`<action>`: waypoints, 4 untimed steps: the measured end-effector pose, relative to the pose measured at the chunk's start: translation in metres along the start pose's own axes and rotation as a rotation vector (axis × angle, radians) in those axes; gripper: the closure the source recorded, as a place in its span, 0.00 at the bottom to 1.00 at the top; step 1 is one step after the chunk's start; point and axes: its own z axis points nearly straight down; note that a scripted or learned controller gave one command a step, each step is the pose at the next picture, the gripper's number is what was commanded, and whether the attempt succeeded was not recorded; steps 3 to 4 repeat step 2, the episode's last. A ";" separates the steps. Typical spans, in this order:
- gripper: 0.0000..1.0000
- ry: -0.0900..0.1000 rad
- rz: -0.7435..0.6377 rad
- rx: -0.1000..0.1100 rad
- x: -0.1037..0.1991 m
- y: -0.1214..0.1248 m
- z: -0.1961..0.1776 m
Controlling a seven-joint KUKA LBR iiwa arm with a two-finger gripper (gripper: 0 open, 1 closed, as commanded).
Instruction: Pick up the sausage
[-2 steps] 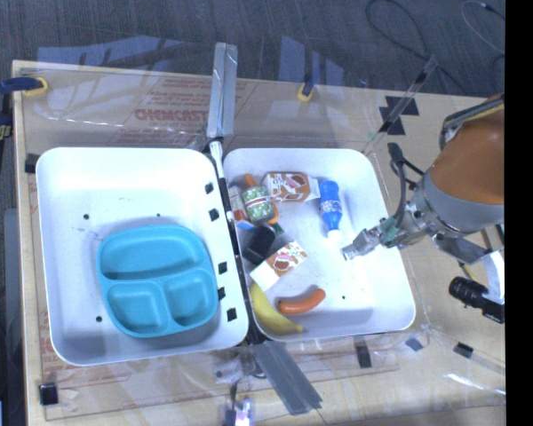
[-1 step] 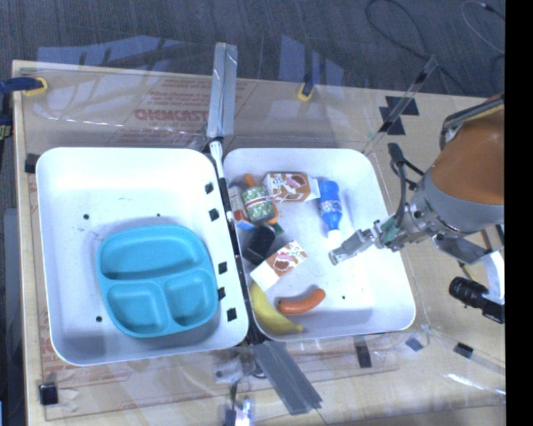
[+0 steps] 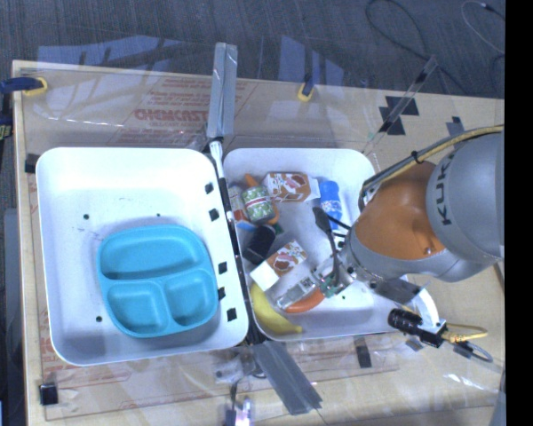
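The grey arm (image 3: 466, 207) reaches in from the right edge of the tabletop, its thick final link bent down and leftward. The orange band (image 3: 393, 224) sits just above the wrist, facing the camera. Below it the gripper (image 3: 313, 291) hangs low toward the tabletop's near edge, tilted left. Its jaws are too small and cluttered to read. A black cable (image 3: 400, 167) arcs over the top of the wrist.

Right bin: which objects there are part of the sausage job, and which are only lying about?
Part of the job:
sausage
gripper, low over the sausage

Lying about:
banana
blue tray, in the left bin
brown-and-white packets
blue packet
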 end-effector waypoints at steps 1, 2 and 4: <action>0.00 -0.004 -0.213 -0.002 -0.004 0.000 -0.034; 0.00 0.000 -0.268 0.000 -0.018 -0.010 -0.018; 0.00 0.000 -0.268 0.000 -0.018 -0.010 -0.018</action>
